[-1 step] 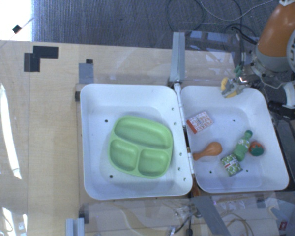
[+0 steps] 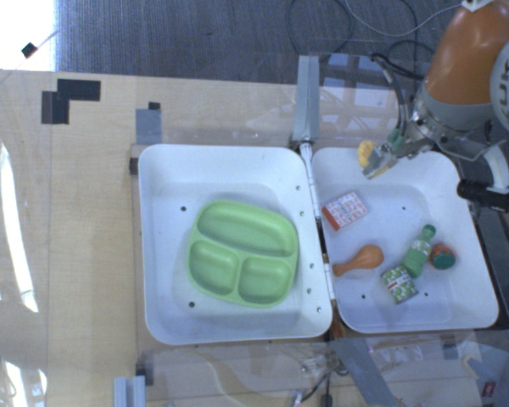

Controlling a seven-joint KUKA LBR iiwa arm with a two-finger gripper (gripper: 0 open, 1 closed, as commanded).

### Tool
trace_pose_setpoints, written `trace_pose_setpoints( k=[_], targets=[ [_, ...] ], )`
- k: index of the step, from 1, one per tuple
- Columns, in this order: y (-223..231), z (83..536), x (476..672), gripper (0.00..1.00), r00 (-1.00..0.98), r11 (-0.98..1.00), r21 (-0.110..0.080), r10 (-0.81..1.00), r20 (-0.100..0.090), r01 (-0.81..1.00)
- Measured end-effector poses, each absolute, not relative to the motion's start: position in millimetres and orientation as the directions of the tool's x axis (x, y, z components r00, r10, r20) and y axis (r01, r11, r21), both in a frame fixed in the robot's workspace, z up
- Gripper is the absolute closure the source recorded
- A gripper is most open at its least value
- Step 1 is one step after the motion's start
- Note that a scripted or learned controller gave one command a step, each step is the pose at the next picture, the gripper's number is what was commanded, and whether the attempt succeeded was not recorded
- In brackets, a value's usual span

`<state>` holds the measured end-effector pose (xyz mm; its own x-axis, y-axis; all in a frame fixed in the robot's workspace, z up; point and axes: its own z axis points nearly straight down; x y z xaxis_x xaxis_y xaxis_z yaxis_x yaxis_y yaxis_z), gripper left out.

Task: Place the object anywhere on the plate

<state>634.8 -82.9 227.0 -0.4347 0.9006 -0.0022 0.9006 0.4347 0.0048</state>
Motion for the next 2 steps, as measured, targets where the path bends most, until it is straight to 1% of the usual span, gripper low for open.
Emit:
trace_pose_setpoints(
  k=[1, 2],
  targets=[
    [-30, 199, 616.0, 1.00, -0.564, 0.564, 0.003, 0.826, -0.001, 0.826],
    [38, 182, 581.4, 1.00, -0.520, 0.520, 0.001, 0.854, 0.000, 0.854]
  ],
)
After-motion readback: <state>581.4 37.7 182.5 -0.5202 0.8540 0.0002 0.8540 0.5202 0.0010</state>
